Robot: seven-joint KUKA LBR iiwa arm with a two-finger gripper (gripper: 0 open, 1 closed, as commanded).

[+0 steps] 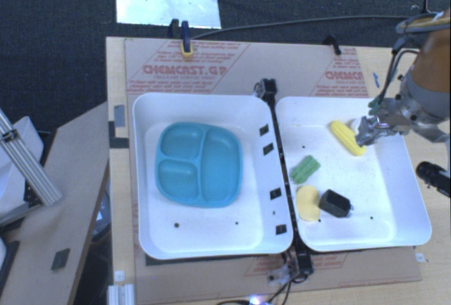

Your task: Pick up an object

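camera view | tool (pixel 368 129) low in right bin (pixel 409 184) at 2 o'clock, touching yellow corn (pixel 347 137); grip state cannot be told | green piece (pixel 305 169) mid-bin, yellow piece (pixel 307 202) and black block (pixel 335 203) at 7 o'clock | blue divided plate (pixel 198 163) centred in left bin (pixel 151 226)

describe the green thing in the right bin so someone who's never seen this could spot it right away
Start at the right white bin, the one beside the bin holding the blue divided plate. Near its left wall, just above a pale yellow piece, lies the small green ridged object. It is the sole green item; its neighbours are yellow corn and a black block.
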